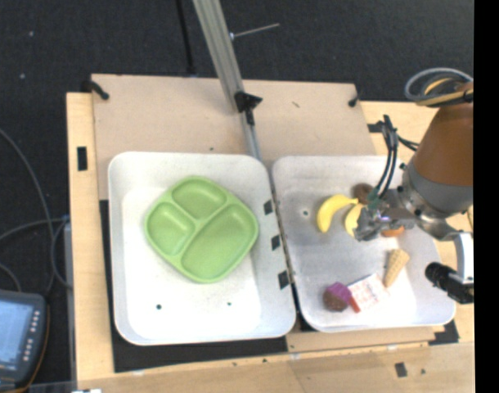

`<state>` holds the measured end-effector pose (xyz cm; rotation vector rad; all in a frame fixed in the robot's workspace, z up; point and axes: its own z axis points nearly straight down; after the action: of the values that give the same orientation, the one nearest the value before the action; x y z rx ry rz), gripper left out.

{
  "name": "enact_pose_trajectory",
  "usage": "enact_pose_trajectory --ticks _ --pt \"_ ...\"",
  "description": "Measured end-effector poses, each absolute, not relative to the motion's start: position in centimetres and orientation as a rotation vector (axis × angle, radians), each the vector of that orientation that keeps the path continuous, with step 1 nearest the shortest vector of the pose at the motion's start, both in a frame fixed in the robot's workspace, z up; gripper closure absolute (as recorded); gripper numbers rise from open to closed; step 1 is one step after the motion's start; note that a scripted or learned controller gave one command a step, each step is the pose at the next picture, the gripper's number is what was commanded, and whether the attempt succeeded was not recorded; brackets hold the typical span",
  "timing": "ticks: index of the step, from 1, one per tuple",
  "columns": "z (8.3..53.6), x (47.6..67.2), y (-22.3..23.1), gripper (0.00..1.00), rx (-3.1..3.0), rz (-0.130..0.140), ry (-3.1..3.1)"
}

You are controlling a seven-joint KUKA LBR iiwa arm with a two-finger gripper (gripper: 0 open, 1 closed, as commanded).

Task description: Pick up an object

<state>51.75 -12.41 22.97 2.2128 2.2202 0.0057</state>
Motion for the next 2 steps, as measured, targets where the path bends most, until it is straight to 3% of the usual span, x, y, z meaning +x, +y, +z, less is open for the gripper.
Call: enact_pose_trajectory --ticks 1,2 --pt "23.5 51.8 -12.5 1.00 2.215 0.001 2.225" --pt "24.7 52.6 -7.6 1.00 2.211 0.005 2.229"
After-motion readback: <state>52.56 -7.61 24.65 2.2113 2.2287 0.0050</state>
